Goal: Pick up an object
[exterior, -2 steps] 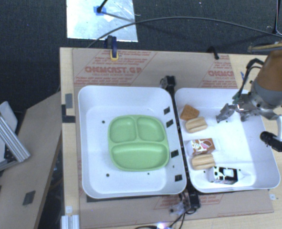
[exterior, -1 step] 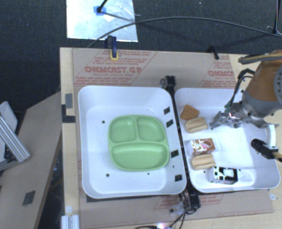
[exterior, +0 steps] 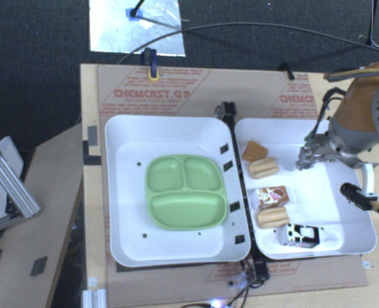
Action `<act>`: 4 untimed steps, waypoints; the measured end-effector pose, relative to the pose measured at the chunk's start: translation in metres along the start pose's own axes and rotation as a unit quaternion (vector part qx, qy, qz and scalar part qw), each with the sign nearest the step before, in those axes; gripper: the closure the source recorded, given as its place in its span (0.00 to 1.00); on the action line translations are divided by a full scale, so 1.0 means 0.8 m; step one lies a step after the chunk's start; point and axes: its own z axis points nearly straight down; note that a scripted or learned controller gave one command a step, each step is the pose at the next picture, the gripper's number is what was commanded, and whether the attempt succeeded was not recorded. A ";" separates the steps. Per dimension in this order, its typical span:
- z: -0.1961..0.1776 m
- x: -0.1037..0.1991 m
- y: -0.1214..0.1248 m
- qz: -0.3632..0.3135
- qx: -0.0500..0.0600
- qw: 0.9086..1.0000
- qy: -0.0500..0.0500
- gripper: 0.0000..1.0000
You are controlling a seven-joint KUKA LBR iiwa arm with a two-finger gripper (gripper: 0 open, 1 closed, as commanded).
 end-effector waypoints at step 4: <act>-0.174 0.048 -0.005 -0.004 0.002 1.000 0.001 1.00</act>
